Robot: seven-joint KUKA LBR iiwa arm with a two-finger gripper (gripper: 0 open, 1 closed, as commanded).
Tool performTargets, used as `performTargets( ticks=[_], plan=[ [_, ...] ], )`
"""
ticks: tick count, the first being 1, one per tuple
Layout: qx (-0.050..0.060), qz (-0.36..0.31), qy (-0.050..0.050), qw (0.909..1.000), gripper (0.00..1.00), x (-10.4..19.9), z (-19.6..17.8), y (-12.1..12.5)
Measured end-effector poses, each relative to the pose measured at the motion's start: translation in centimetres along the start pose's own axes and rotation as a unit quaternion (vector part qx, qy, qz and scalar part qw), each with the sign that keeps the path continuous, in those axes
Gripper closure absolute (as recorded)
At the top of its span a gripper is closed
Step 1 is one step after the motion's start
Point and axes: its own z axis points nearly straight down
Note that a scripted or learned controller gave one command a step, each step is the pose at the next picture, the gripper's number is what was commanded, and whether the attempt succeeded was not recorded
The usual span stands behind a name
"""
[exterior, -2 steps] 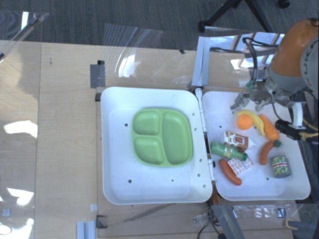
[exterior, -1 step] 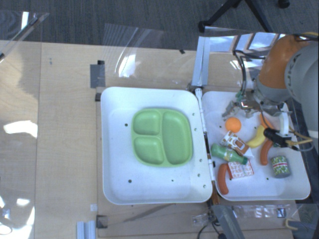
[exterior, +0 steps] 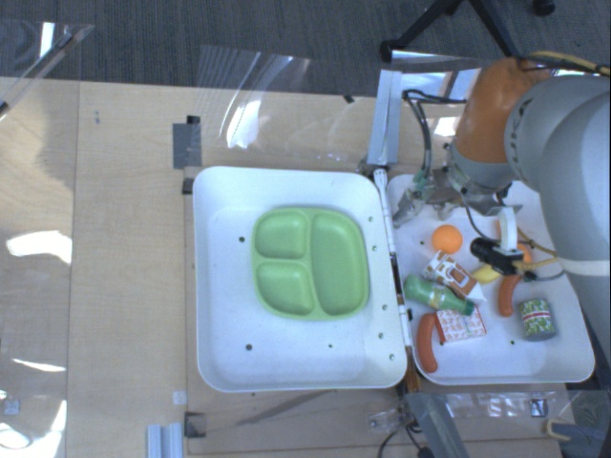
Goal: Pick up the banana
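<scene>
The gripper (exterior: 416, 202) hovers over the right bin (exterior: 563, 365) near its 11 o'clock corner, with nothing seen in its grasp; whether it is open or closed I cannot tell. The banana (exterior: 486, 275) lies near the bin's middle, partly hidden, well apart from the gripper at its 5 o'clock. An orange ball (exterior: 446, 239) sits between them. On the table, the left bin (exterior: 220, 351) holds a green divided plate (exterior: 312, 261).

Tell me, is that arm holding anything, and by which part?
Nothing. The jaws stand open over the right bin's far corner, and the banana lies apart from them.
</scene>
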Motion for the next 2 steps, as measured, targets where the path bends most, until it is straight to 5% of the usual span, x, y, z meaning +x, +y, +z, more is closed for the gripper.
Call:
performTargets(
  ticks=[1, 2],
  plan=[
    [-0.004, -0.048, 0.001, 0.9988, 0.0, -2.4, 0.0, -3.3],
    [-0.006, -0.103, 0.001, 0.9947, 0.0, -0.3, -0.2, -7.6]
  ],
)
